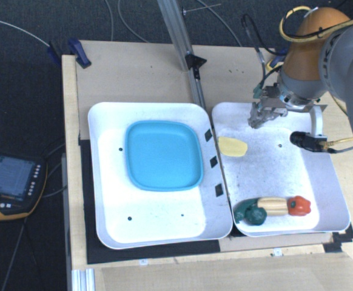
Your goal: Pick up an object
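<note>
Gripper [260, 115] hangs over the right bin's [322, 180] far-left corner, can't tell the fingers' state; nearest pick is the yellow piece [233, 147] by the bin's left wall, looks light, smooth, maybe slippery, so grab across its narrow width.
</note>
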`<state>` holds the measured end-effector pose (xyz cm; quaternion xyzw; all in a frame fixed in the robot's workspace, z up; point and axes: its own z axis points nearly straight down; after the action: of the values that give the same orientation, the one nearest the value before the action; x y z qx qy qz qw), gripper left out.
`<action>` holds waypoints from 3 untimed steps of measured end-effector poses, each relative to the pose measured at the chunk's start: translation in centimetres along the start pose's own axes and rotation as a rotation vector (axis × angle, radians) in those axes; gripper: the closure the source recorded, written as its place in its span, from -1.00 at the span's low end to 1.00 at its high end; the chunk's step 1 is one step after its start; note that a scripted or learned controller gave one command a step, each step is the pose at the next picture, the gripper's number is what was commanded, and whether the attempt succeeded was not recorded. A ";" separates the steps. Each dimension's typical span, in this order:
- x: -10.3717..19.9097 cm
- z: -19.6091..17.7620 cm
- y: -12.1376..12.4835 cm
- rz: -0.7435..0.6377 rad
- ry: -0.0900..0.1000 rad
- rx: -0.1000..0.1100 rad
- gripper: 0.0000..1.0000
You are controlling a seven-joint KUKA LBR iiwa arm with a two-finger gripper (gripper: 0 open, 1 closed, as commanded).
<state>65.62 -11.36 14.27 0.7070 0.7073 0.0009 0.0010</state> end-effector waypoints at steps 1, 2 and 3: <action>0.0 -4.3 -0.2 0.000 0.000 -0.002 1.00; -0.1 -9.5 0.9 0.000 -0.001 -0.003 1.00; -0.1 -13.8 1.0 0.000 0.000 -0.002 1.00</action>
<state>66.55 -11.46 28.06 0.7070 0.7072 0.0015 0.0019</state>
